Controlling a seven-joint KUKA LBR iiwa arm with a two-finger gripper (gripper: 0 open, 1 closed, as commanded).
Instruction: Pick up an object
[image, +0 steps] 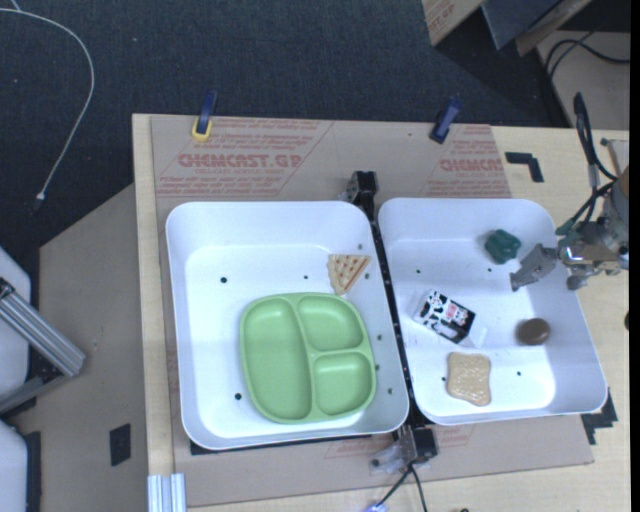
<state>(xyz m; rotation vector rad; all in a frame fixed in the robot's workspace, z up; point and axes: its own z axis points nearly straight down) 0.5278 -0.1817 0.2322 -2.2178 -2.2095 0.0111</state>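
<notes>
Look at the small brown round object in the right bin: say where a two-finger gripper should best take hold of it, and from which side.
Probably from straight above, with the fingers closing across the middle of the brown round object. It looks low and rounded, so any pair of opposite sides would serve. It lies apart from the toast-like piece and the green lump, though the right bin's wall runs close beside it.

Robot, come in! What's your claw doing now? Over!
Gripper open, holding nothing, over right bin's far edge. Green object close beside it. Nothing blocking.

Two white bins (200, 300), one green divided plate (305, 357), one waffle piece (347, 270), one toast slice (468, 378), one green lump (503, 243), one brown disc (534, 331), one black-and-white packet (444, 316).
</notes>
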